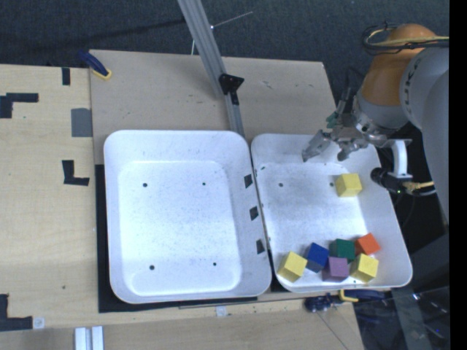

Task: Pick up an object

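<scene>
My gripper (pixel 326 152) hovers over the far end of the right bin (pixel 299 210), its two fingers spread open with nothing between them. A lone yellow cube (pixel 348 185) lies just right of and nearer than the fingertips, apart from them. Along the near edge of the same bin sits a cluster: a yellow cube (pixel 293 266), a blue cube (pixel 317 255), a green cube (pixel 341 249), a purple cube (pixel 338 267), an orange cube (pixel 368 243) and another yellow cube (pixel 366 268).
The left bin (pixel 175 217) adjoins the right bin. A slanted metal pole (pixel 208 42) with a black clamp (pixel 231 84) stands behind the bins. The arm's grey and orange body (pixel 408 71) fills the upper right.
</scene>
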`<state>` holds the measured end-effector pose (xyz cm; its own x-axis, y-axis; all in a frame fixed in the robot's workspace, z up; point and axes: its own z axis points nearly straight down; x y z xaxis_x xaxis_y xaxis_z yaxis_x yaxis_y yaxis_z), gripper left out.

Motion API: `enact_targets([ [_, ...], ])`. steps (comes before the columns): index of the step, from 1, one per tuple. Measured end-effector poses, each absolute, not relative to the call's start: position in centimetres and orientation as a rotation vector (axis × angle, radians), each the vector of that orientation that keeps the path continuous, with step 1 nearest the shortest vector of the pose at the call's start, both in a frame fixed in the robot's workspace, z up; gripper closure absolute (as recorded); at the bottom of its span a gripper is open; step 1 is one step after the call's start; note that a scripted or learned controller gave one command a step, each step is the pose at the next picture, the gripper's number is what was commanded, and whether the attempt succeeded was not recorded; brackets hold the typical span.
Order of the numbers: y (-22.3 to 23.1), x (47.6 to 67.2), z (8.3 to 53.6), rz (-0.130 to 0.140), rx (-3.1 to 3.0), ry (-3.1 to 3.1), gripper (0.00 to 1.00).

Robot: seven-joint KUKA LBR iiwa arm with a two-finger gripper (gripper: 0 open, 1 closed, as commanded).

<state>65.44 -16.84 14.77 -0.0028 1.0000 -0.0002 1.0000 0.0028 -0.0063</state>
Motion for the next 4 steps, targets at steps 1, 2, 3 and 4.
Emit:
enact_targets([
  [1,-16.8,65.6,16.1,0.004,-2.216,-2.225,1.00],
  [2,-16.7,64.8,22.0,-0.004,-2.223,-2.226,1.00],
  [3,-16.7,64.8,21.8,0.000,-2.219,-2.223,1.00],
  [4,-11.7,63.8,20.9,0.002,-2.213,-2.225,1.00],
])
